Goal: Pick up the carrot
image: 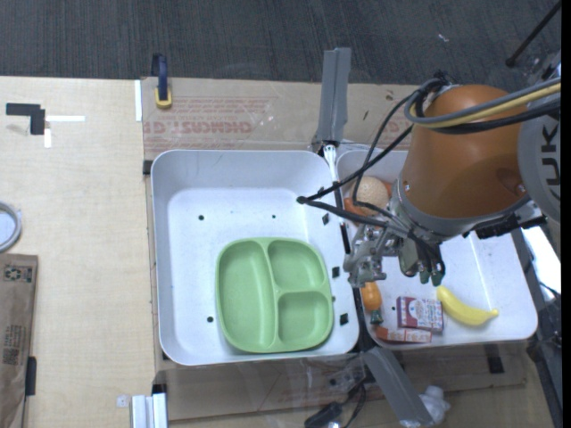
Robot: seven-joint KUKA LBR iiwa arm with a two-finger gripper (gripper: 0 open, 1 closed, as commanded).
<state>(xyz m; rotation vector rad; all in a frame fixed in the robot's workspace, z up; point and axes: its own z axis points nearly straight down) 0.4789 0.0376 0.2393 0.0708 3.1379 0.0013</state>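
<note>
Camera view: the tool is seen low over the left part of the right bin, hanging from the grey arm with its orange band. Whether the tool is released or clenched cannot be told, as its metal parts and cables are crowded together. Just below it, an orange piece taken to be the carrot is seen resting in the bin close to the dividing wall; nothing is visibly gripped, so the carrot is judged not yet lifted. Near the carrot a small red and white carton is lying, and beside that a yellow banana. A rounded tan and orange object is partly hidden behind the arm at the bin's far side. In the left bin a green divided plate is set. Both bins are carried on the table. By this reading the approach is done; closing on the carrot and raising it are left
</note>
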